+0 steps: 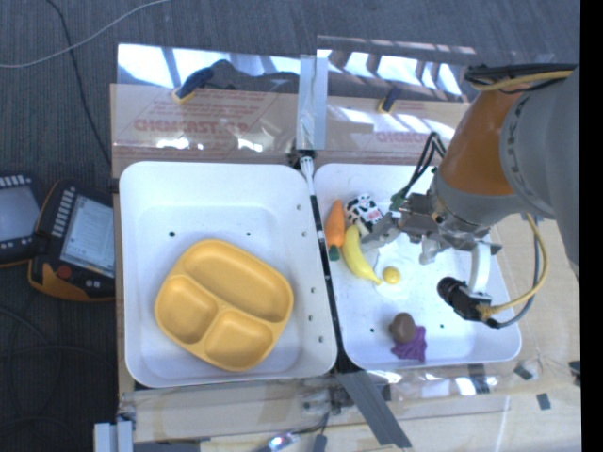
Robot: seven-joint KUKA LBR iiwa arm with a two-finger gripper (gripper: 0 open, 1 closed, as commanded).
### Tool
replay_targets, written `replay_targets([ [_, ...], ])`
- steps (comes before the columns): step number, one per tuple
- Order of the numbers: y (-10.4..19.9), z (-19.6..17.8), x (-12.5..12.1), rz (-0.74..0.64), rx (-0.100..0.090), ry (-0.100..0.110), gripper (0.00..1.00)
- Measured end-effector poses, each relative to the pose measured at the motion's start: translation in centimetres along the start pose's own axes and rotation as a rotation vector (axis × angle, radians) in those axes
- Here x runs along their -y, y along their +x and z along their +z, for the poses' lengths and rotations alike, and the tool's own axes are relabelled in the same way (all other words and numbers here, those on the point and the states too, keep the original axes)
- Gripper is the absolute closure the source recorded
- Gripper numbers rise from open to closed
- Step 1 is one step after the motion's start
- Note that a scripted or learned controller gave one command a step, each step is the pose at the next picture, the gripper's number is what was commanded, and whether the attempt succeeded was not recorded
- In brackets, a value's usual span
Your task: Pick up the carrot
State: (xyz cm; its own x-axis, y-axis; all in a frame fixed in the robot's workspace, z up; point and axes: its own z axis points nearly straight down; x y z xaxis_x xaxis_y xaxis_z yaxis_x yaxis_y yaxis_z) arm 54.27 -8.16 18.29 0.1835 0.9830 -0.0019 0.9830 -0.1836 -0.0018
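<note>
The end effector (391,231) is seen low over the right bin (490,347), reached in from the right below the grey arm (528,149) and its orange band. Whether it is spread or pressed together cannot be told, as its tip is masked by metal parts and cables. Nothing is seen held in it. Its tip is placed just beside the banana's upper end and near a small black-and-white cow toy (360,210).

The carrot (335,224) is found at the right bin's left wall, lying lengthwise along it, orange, smooth and tapered, with a green stub at its lower end. The banana (357,255), yellow, curved and glossy, is laid just beside the carrot on its right, seemingly touching it. A small yellow ball (392,275) is seen near the banana's lower tip. Further down, a round brown item (403,326) is rested against a purple, lobed one (411,348).

In the left bin (151,196), a yellow tray (224,302) with three compartments, smooth and rounded, is set at a slant. Both bins are shallow, white and matte.
</note>
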Motion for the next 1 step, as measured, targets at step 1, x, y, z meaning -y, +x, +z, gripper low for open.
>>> replay_targets([
  [1,-4.09,9.25,-3.97,-0.148,0.000,-0.015,0.00],
])
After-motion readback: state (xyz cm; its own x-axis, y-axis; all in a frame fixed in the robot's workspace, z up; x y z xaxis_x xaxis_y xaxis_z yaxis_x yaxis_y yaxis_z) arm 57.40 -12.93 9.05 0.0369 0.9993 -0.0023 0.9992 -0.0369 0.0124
